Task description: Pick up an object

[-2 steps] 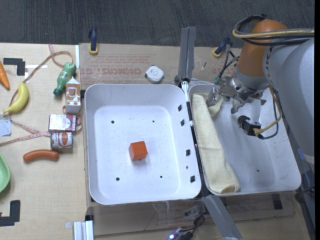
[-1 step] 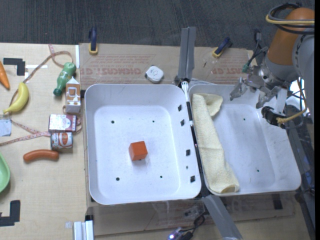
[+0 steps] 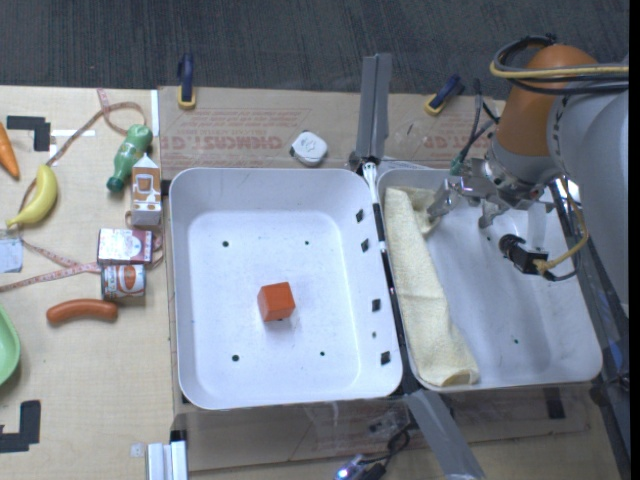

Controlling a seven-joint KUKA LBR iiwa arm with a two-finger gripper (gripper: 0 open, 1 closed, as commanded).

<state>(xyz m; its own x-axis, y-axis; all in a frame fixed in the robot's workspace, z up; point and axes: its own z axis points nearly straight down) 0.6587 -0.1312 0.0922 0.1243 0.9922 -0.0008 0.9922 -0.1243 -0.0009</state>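
2 white bins on cardboard-topped bench

A banana, sausage, can and green bottle lie left of the bins.

Dark carpet floor behind wooden bench

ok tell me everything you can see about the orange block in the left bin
The orange block is a small cube with a solid orange-red colour, its top face lighter than its sides; the material cannot be told. It sits flat on the floor of the left bin, near the middle, turned slightly askew to the bin's walls. Only the bin floor touches it. It lies well apart from the gripper, which is over the right bin.
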